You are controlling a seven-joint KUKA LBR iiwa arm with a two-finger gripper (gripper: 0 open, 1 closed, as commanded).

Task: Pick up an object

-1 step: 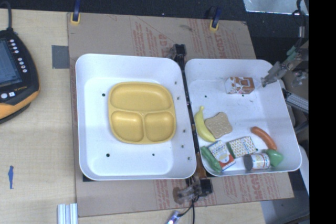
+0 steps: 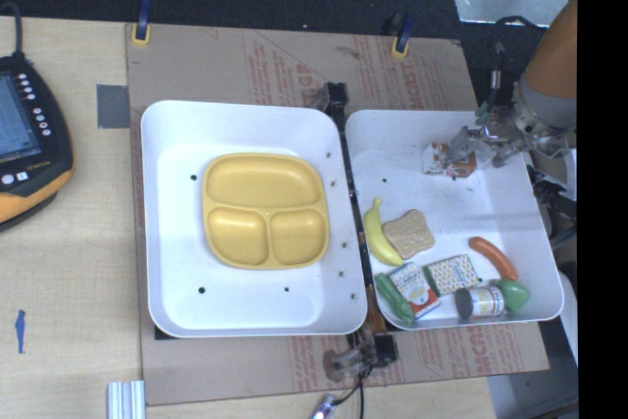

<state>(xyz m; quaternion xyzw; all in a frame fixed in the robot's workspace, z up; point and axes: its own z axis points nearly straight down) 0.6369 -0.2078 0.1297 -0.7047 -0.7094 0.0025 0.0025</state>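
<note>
You're looking at the approach step — the gripper point(image 2: 453, 159) is hanging over the upper part of the right bin point(image 2: 412, 128), whether spread or pressed together I cannot tell. The banana point(image 2: 378, 233) and cracker point(image 2: 408, 233) are lying mid-bin — next you'll be needing a descent.

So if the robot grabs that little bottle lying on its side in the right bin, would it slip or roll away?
The small round bottle with the dark cap looks cylindrical and lies on its side, so a nudge could probably roll it. Its smooth curved wall may slip between fingers. The green piece and orange sausage close beside it might limit rolling.
</note>
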